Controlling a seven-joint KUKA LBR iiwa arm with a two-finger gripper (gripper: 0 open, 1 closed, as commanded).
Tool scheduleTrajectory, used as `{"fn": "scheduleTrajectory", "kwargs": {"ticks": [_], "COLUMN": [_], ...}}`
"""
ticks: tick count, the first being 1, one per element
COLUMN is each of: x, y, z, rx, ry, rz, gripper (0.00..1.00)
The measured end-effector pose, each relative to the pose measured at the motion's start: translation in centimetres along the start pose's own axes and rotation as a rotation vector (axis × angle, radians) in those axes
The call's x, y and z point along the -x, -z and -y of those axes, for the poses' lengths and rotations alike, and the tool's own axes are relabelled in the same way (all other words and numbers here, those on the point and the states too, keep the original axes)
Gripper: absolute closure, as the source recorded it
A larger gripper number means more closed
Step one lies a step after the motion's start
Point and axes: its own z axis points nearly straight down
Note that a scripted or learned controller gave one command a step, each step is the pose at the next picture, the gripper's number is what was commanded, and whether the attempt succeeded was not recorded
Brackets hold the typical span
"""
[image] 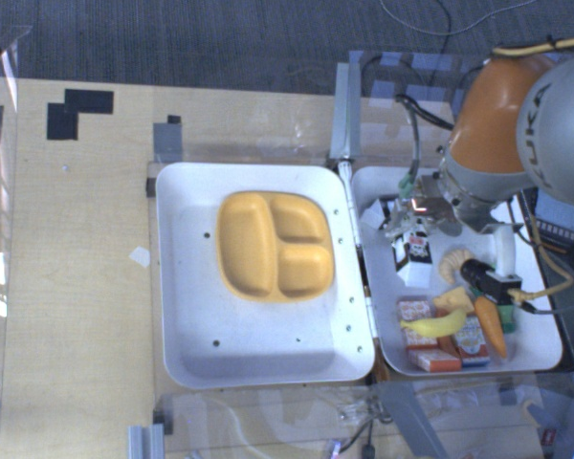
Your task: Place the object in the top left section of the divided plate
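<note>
Nearby, banana (beside carrot)

Yellow divided plate in left bin; end effector over right bin.

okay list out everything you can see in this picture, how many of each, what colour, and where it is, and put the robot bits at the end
bins: two, white, side by side on the bench.
divided plate: one, yellow, three sections, in the left bin.
banana: one, yellow, front of the right bin, lying on the boxes.
carrot: one, orange, front right of the right bin.
small boxes: a few, red and white, front of the right bin; exact count unclear.
round pale item: one, beige, middle of the right bin; too small to identify.
black tape marks: two patches, black, far left of the bench.
cable: one, dark, on the floor behind the bench.
arm: one, grey with orange band, over the right bin.
gripper: one, dark, low over the back of the right bin.
</note>
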Motion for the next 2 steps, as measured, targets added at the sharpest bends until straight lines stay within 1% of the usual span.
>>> {"fn": "scheduleTrajectory", "kwargs": {"ticks": [1, 2], "x": [-7.1, -10.2], "y": [-1.9, -2.1], "z": [-4.9, -9.9], "rx": [-0.002, 0.000], "ry": [0.086, 0.144], "rz": [-0.002, -0.001], "gripper": [1.00, 1.00]}}
